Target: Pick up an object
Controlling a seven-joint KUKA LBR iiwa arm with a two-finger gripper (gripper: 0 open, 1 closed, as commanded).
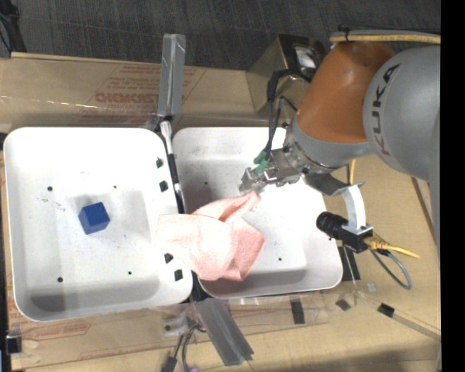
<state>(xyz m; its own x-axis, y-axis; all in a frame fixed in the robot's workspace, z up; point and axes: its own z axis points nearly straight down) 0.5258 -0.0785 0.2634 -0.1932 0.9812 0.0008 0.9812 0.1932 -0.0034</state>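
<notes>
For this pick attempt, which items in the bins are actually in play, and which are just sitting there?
In play:
- gripper, in the right bin
- pink cloth, one corner pulled up into the gripper's fingers, its left edge draped over the divide between the bins

Lying about:
- blue cube, alone in the left bin

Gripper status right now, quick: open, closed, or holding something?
Gripper: shut on the pink cloth, pinching one corner and lifting it over the right bin.
</notes>
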